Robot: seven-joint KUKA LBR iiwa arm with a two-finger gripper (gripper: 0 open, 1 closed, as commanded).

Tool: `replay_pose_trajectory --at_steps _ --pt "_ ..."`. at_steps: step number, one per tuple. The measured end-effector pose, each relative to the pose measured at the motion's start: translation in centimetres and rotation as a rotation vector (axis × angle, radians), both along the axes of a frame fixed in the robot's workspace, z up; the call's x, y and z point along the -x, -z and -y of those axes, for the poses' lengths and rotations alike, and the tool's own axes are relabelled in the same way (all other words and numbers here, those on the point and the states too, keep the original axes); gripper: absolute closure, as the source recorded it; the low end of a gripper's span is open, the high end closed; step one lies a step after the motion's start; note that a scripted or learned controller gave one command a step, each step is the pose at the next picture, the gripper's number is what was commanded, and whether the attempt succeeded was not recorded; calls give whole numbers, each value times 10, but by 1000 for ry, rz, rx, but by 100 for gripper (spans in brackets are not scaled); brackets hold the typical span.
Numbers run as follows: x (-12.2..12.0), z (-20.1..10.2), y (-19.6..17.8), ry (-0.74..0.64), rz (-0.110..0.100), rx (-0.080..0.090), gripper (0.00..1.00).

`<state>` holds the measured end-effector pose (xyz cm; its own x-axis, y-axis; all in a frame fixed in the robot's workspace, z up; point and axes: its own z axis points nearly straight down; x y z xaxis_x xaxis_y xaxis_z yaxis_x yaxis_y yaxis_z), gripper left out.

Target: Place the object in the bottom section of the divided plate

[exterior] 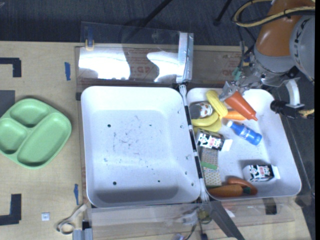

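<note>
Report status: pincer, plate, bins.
Pincer at right bin's top edge, near carrot and banana. Green plate left of the bins, nothing on it. Left bin between.

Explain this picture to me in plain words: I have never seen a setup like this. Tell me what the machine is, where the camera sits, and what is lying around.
One camera looks down at a slant on a bench. The machine is a robot arm, grey and orange, reaching in from the right; its gripper hangs over the right bin. That bin holds toy items: a banana, an orange carrot, a blue bottle, a small cow-patterned carton and others. The left bin sits beside it. The green divided plate lies on the bench far left. Nothing is visibly held.
</note>
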<state>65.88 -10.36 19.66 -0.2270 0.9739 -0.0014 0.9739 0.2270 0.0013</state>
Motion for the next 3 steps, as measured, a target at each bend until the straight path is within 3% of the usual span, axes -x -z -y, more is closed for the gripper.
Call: replay_pose_trajectory --at_steps 1,2,3 --pt "71 -36 12 -194 -2 -2 100" --pt "14 -93 12 130 1 -1 100" --pt "107 -108 -6 -34 -3 -2 100"
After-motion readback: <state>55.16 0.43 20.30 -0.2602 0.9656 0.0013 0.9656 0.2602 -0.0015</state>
